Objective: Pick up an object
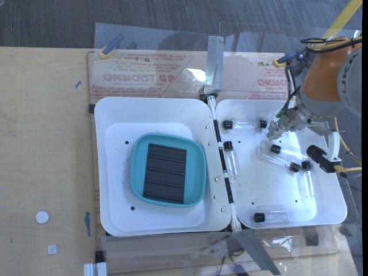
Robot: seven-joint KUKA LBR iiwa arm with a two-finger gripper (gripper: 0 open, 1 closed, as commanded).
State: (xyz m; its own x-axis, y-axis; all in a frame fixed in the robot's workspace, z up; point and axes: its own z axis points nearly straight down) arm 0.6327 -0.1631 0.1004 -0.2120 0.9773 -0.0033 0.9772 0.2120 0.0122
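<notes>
The counter (40,125) is of light wood. Two shallow white bins lie on it side by side: the right bin (328,209) sits directly under the end effector (275,129), the left bin (112,211) well to its left. Far left of the end effector, a small white disc (42,217) rests on the bare wood.

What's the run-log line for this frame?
gripper: over right bin | vials: scattered, none held | teal tray: left bin
</notes>
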